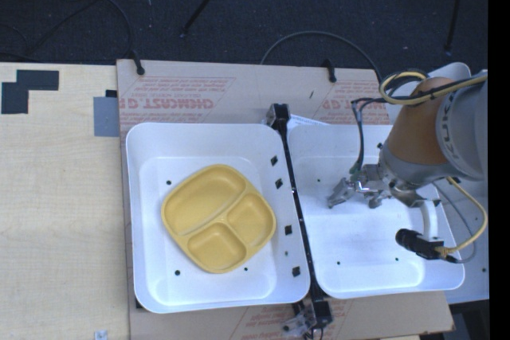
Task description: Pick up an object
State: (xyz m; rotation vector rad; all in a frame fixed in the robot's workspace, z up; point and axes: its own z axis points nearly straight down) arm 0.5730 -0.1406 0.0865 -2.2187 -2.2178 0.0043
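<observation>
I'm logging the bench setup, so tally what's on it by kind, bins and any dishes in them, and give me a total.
White bins: 2, the left bin and the right bin
Yellow divided plates: 1, the plate, lying in the left bin
Total: 3
The gripper is over the right bin, away from the plate.

I see two bins side by side on the bench, the left bin (143,171) and the right bin (358,275), touching along a divider (291,203) between them. A plate (218,217) with three compartments lies flat in the left bin, near its middle. My arm (434,135) reaches in from the right, over the right bin. Its gripper (355,195) sits above that bin's upper middle part, well apart from the plate.
</observation>
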